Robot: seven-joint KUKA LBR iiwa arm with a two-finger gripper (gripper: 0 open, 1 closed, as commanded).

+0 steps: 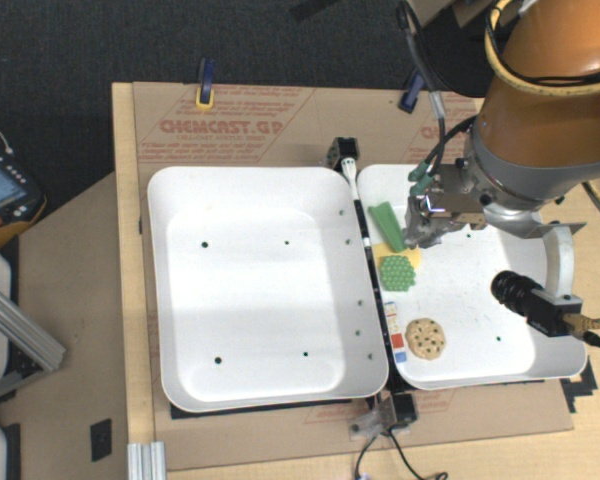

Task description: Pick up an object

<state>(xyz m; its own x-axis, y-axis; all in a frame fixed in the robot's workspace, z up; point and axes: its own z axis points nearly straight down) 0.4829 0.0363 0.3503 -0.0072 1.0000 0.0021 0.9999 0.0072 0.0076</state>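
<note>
Here pincer [420, 233], spread unclear, beside flat green bar [386, 226]; knobbly green lump [397, 274], round speckled cookie [426, 338] nearby

L bin [250, 298]: bare floor, open from above throughout. R bin [480, 313]: obstacles line wall nearest L bin, i.e. green block [386, 226], green knobbly piece [397, 274], cookie [426, 338], far to near. Gripper [420, 236] just beside block; arm [540, 98] overhangs far R part. Mid-bin floor bare.
</note>
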